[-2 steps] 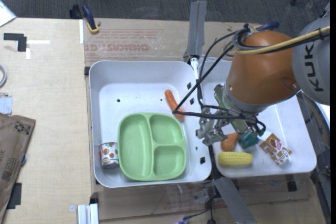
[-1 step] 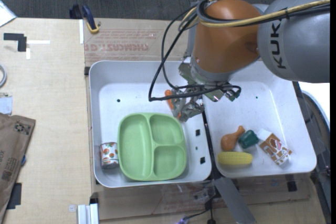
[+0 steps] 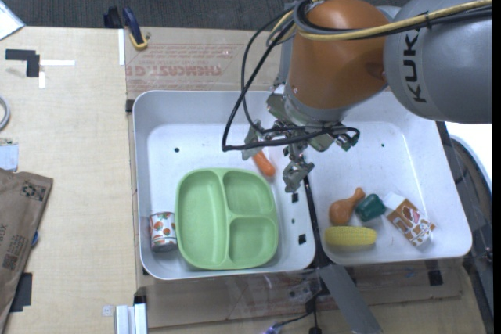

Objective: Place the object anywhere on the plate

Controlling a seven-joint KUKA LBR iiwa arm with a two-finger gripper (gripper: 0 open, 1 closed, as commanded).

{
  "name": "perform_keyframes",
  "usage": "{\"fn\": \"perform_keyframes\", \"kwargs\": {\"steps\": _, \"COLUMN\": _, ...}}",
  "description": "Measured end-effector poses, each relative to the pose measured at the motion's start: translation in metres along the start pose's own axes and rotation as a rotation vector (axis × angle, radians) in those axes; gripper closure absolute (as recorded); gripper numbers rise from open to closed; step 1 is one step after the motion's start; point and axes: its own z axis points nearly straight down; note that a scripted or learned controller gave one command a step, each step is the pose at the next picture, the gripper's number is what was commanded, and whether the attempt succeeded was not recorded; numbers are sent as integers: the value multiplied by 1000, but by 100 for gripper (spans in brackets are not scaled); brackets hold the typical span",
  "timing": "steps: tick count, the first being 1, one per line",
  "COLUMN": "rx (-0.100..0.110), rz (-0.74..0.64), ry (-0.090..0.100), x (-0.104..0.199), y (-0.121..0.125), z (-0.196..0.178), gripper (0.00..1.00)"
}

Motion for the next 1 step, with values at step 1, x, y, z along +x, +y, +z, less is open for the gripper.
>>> {"fn": "perform_keyframes", "kwargs": {"steps": 1, "rx": 0, "rz": 458, "ry": 5, "x": 4, "y": 41, "z": 49, "gripper": 0}}
